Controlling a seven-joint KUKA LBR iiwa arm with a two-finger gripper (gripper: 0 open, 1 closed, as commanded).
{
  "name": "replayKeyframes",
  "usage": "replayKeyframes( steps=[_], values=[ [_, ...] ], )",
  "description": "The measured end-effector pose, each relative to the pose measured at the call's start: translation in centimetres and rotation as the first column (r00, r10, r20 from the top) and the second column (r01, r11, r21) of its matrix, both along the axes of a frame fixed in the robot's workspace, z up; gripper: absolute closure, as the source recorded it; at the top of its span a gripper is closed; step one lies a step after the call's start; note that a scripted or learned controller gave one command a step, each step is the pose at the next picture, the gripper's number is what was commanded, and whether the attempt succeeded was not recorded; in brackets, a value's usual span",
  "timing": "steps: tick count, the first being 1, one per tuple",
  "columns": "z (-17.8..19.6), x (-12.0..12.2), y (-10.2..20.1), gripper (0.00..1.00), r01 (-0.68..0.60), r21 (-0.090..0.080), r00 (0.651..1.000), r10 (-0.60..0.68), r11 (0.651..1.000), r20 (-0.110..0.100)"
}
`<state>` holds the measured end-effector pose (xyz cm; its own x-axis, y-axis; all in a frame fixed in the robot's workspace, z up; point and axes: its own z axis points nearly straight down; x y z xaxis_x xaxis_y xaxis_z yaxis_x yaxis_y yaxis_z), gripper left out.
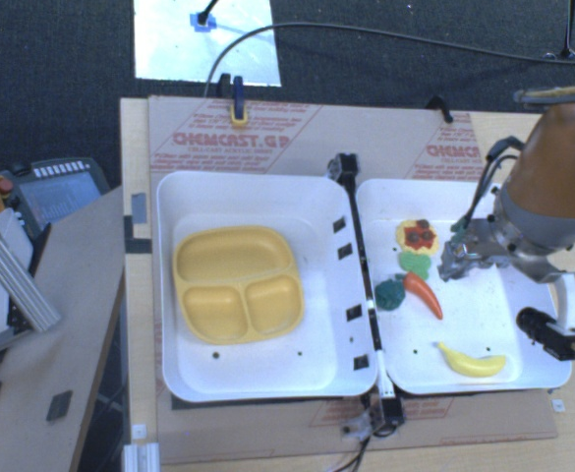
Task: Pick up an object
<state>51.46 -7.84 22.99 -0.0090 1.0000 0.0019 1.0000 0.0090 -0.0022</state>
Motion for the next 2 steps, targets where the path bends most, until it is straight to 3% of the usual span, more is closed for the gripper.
replayKeyframes(
  steps=[2],
  values=[
    [0.0, -0.6, 10.4, 1.0, -0.001, 0.0, 1.0, 0.001, 1.0, 0.001]
  ],
)
